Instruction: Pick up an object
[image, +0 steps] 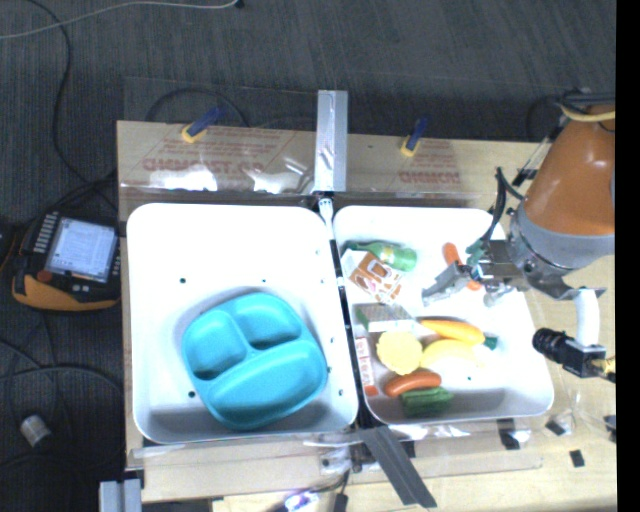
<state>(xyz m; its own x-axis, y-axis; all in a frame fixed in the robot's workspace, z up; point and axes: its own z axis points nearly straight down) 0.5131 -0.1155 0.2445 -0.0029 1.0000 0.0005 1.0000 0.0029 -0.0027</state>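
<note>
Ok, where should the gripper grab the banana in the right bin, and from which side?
Probably grip the banana across its narrow middle, coming straight down from above. It lies flat and lengthwise left to right, top exposed, but the yellow round piece crowds its lower left side.

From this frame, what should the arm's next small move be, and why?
Probably lower the end effector toward the yellow banana just below it in the picture. It hangs over the right bin with nothing between its fingers, and the toy food lies clustered beneath; the banana looks like the nearest item.
</note>
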